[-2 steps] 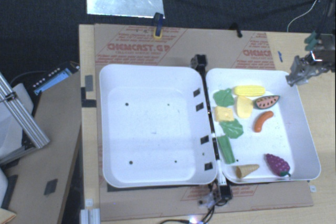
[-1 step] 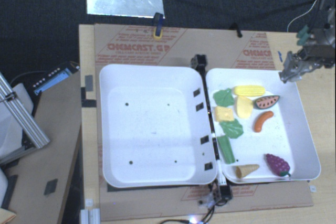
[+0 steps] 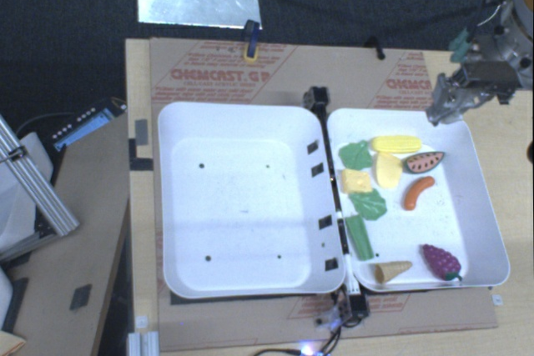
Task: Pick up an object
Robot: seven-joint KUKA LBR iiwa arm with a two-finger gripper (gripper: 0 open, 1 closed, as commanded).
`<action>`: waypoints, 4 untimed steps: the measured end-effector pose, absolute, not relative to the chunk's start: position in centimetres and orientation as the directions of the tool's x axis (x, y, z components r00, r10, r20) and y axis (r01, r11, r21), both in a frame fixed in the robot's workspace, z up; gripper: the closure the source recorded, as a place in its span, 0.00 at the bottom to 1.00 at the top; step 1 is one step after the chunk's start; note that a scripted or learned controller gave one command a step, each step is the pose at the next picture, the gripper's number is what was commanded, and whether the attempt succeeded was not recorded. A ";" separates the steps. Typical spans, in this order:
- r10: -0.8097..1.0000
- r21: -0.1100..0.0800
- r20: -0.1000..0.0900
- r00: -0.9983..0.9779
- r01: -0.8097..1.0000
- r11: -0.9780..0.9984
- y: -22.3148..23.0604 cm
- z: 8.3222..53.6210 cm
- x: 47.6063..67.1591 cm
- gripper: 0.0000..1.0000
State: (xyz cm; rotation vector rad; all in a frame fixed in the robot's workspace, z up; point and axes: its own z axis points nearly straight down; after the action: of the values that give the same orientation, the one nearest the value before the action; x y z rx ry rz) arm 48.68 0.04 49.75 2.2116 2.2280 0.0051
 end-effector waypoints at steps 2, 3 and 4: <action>1.000 0.003 0.001 -0.005 1.000 0.005 5.4 53.5 48.7 1.00; 1.000 0.003 -0.001 -0.001 1.000 0.001 5.8 53.4 53.3 1.00; 1.000 0.002 0.002 -0.008 1.000 0.008 9.2 53.6 48.5 1.00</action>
State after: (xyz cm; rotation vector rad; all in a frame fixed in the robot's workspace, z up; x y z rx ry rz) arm 48.47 9.23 53.55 2.2125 2.2306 0.0039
